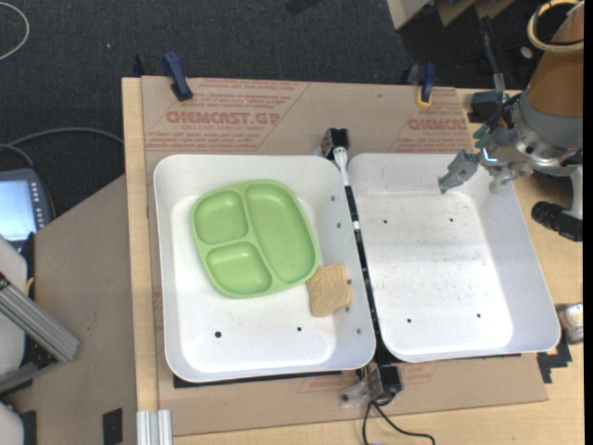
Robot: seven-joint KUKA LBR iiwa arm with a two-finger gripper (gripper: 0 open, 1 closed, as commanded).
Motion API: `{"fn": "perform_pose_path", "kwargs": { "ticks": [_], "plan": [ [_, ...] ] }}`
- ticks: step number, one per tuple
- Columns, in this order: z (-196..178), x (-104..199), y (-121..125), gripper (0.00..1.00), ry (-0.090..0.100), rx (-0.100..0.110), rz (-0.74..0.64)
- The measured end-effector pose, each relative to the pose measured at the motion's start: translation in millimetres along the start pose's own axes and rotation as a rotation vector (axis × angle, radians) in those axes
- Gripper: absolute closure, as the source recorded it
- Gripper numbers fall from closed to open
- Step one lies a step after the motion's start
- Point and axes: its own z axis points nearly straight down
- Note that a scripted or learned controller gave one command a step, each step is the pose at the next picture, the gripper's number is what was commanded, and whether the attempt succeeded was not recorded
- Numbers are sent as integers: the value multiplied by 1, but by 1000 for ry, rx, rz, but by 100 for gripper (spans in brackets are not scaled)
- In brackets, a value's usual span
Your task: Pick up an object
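Cables [384,406]: black leads hang off the near edge of the board, by the seam between the two bins.
Board [278,109]: brown sheet with red print under both bins, held at the far edge by a blue clamp [176,74] on the view's left and a blue-and-yellow clamp [425,85] toward the right.
Left bin [250,350]: white, shallow, holds both objects.
Tan piece [329,289]: flat, roughly square, sponge- or cracker-like, lies on the left bin's floor near its right wall, touching or just beside the near-right corner of the green tray.
Green tray [254,237]: three-compartment plate, flat on the floor in the middle of the left bin, turned at a slant.
Right bin [445,276]: white, floor speckled with small dark marks.
Divider [352,221]: black strip runs along the seam between the bins.
Gripper [474,171]: over the far edge of the right bin, near its far-right corner, two grey fingers spread apart, nothing between them.
Arm [556,91]: comes in from the view's right, orange band above the wrist.
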Motion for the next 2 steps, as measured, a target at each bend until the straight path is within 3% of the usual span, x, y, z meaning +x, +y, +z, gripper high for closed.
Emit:
{"fn": "perform_pose_path", "kwargs": {
  "ticks": [1, 2],
  "plan": [
    [-95, -49, -1, 0, -6, -11, 3],
    [-261, -47, -25, 0, -9, -21, 0]
  ]
}}
